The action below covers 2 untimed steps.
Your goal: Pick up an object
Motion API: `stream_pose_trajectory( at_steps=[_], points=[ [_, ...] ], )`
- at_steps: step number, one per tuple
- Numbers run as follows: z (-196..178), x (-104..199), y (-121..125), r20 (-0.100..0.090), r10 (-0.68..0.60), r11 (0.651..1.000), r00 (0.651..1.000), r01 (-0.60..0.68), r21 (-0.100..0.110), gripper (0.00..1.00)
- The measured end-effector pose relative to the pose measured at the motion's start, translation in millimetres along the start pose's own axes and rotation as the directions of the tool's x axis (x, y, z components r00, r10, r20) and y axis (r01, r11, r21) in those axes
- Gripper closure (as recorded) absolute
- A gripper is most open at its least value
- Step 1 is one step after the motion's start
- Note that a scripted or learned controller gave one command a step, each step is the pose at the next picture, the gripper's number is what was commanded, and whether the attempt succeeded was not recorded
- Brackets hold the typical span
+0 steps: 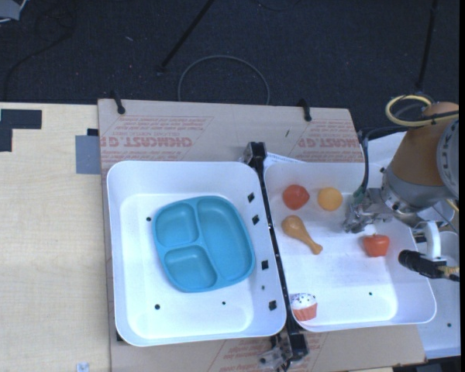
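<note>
In the right bin [356, 304] lie a red tomato-like ball [295, 196], an orange ball [329, 199], a tan drumstick-shaped toy [301, 233], a red pepper-like toy [376, 245] and a cupcake toy [303, 306] at the front left corner. My gripper [361, 215] hangs low over the bin's right part, just right of the orange ball and up-left of the red pepper toy. Nothing shows between its fingers.
The left bin [132, 285] holds a blue divided plate [201, 242]. A black divider [267, 239] runs between the bins. Cardboard [217, 134] lies behind them. The arm's grey and orange wrist [422, 161] stands over the right bin's far right edge.
</note>
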<state>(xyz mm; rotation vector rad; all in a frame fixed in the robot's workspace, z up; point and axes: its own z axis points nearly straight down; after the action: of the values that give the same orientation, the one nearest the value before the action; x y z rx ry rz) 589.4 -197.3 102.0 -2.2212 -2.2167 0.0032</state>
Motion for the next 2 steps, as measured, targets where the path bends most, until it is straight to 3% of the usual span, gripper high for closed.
stream_pose_trajectory(
  at_steps=[2],
  points=[
    [-88.1,1.9,-9.7,0.001,-0.001,1.0,1.0,0.001,-0.005,1.0]
  ],
)
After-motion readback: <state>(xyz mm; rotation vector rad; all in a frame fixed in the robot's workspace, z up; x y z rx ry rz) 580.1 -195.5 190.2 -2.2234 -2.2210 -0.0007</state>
